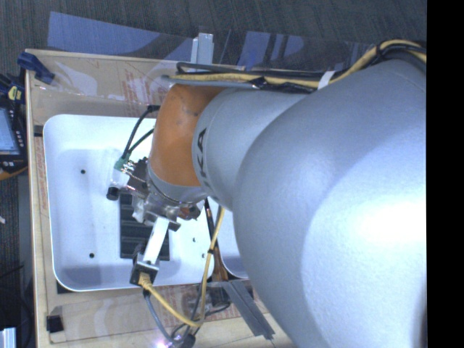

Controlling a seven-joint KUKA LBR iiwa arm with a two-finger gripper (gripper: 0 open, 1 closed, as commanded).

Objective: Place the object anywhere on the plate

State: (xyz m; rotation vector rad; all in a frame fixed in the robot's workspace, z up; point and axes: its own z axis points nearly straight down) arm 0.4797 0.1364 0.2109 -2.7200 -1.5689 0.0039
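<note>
My grey arm (326, 194) with its orange band (177, 136) covers most of the view and reaches down into the left white bin (58, 194). The gripper (143, 230) hangs under the wrist over the right half of that bin, low above its floor. A dark ribbed block (130, 227) sits right under the wrist; I cannot tell whether it belongs to the gripper or is a separate thing. A white bar (154, 243) slants down from the wrist to the bin's front wall. The arm hides whatever lies beneath it.
A sliver of the right bin (230, 263) shows under the arm. A yellow cable (174, 310) loops over the wooden bench front. A dark screen device (9, 140) sits off the bench at the left edge.
</note>
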